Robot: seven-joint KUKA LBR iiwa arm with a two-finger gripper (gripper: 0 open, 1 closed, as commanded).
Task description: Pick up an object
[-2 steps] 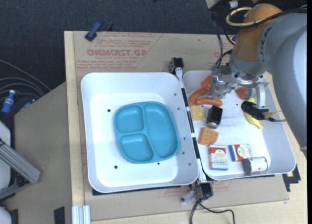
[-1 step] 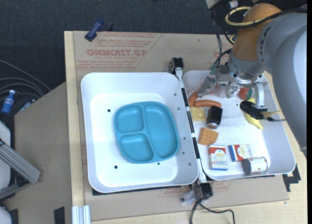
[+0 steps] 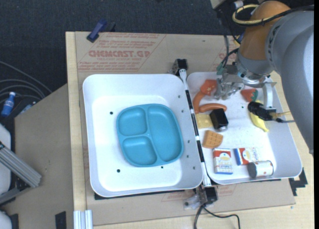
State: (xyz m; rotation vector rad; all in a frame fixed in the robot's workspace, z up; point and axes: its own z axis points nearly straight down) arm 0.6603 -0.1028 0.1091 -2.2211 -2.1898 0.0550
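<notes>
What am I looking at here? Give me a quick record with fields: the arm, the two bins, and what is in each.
arm: grey with an orange band, reaching in from the right
tool: low over the far end of the right bin, beside an orange piece
left bin: one blue divided tray
right bin: hot dog, black block, waffle, banana, small cartons
grasp: nothing seen held

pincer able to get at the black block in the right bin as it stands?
Probably yes. The pincer hovers just above the black block, whose top is uncovered; the sausage touching its upper edge may crowd the grasp.
</notes>
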